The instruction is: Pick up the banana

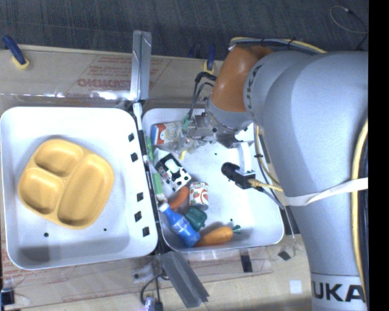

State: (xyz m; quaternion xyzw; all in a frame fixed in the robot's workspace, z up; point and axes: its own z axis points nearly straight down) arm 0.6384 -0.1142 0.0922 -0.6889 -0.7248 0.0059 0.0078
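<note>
- I cannot tell where the banana is. It may be tucked in the pile of toys, or it may be under the big arm.
- The pile sits along the left wall of the right bin [249, 222]. Things there lean on each other, so one can hide another.
- In the pile I see a small can [162, 135] near the far left corner and a black and white toy [173, 171] in the middle. A blue bottle [180, 226] and a carrot [215, 236] lie by the near edge.
- The claw [196, 131] hangs low at the far end of the right bin, just beside the can. I cannot tell if it is open or closed, and I see nothing held in it.
- I think it is low because it is hunting in the pile.
- The grey arm [298, 122] covers much of the right side of that bin.
- The left bin [117, 238] holds a yellow plate [65, 183] with three dips, well apart from the claw.
</note>
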